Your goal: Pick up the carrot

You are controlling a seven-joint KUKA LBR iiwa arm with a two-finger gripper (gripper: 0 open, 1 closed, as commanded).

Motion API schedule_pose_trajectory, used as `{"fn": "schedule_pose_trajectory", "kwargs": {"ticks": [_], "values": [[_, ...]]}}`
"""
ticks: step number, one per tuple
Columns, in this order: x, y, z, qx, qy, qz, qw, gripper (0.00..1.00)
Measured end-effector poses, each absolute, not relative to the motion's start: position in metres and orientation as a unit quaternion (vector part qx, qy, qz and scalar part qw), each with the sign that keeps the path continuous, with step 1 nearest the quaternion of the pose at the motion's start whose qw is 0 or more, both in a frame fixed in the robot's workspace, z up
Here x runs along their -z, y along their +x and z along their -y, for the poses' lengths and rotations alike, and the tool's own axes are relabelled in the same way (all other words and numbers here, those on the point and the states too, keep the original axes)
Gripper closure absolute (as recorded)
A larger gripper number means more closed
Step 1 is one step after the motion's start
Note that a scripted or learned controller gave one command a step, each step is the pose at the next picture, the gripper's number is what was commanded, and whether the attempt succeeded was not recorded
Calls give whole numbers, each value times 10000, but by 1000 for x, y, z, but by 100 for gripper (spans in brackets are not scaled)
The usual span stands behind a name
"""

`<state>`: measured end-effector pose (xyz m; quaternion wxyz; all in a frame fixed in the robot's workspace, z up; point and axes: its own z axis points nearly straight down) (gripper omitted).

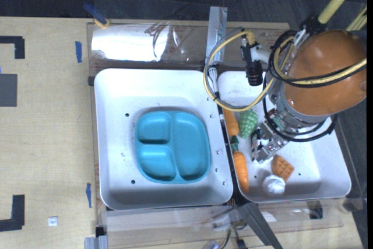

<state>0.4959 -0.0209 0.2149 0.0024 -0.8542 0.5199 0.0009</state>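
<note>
You have two white bins side by side on the desk (41, 125). The left bin (111, 96) holds a blue divided plate (172, 145) with three compartments, lying flat near the bin's middle. The right bin (326, 175) holds the small items and the arm.

Look for the carrot (240, 171) along the right bin's left wall, in the lower part of the bin: it is orange, lies lengthwise along the wall and touches no part of the arm. Just above it against the same wall lies a second orange piece (232, 123), and beside that a green knobbly item (249, 123). A waffle-like orange piece (283, 168) sits to the right of the carrot, with a small white item (274, 186) just below it near the bin's front edge.

The arm's orange band (320, 76) hangs over the upper part of the right bin, with yellow and black cables (233, 73) looped around it. The jaws (265, 146) are down inside the bin, between the green item and the waffle piece, near the carrot but apart from it. You cannot tell from this view whether they are parted or closed; nothing is visibly between them.
</note>
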Motion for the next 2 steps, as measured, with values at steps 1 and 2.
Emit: {"fn": "schedule_pose_trajectory", "kwargs": {"ticks": [1, 2], "values": [[-206, 480, 19, -10, -7054, -7088, 6, 100], [-231, 481, 12, 6, -7846, -6200, 31, 100]]}}
